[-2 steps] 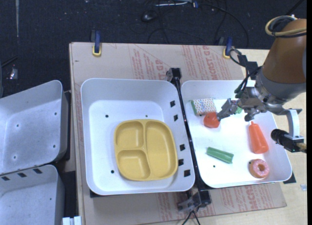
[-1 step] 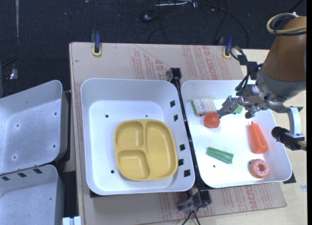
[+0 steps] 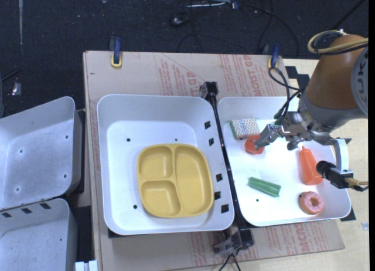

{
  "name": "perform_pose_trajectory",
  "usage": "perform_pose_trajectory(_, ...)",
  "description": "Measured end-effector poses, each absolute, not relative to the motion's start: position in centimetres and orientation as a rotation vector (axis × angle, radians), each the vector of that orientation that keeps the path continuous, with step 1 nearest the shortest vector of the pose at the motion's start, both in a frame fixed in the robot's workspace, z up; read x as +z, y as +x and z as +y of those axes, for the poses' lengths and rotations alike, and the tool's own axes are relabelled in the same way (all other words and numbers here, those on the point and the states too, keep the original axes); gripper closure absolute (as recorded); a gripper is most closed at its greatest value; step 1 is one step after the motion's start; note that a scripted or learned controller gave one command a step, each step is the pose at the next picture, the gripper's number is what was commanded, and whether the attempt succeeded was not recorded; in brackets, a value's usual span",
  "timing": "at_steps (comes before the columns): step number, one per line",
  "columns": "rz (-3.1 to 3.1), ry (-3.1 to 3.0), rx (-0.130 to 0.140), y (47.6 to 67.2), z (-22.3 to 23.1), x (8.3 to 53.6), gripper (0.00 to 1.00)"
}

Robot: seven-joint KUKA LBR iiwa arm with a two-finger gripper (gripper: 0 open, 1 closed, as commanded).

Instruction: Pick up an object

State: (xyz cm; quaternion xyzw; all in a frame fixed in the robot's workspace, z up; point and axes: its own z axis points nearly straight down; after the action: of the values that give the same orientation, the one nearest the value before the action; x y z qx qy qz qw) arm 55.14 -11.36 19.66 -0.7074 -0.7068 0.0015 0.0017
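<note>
Gripper [image 3: 285, 136] spread open, holding nothing, beside red round object [image 3: 254, 145], right bin [image 3: 337, 205]

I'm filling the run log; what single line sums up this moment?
gripper: over right bin, beside red piece | grasp: none seen | left bin: yellow tray

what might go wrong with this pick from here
The gripper sits beside the small red piece, right next to the patterned packet, so it may nudge or catch the packet instead. The red piece also looks low and flat, so the fingers could slip off it.
</note>
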Motion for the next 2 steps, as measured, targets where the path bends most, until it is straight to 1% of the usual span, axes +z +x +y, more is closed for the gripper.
perform_pose_trajectory(1,-2.217,-2.22,0.005,54.9,-11.3,15.3,0.0)
perform_pose_trajectory(2,-2.217,-2.219,0.005,55.6,-11.2,9.3,0.0)
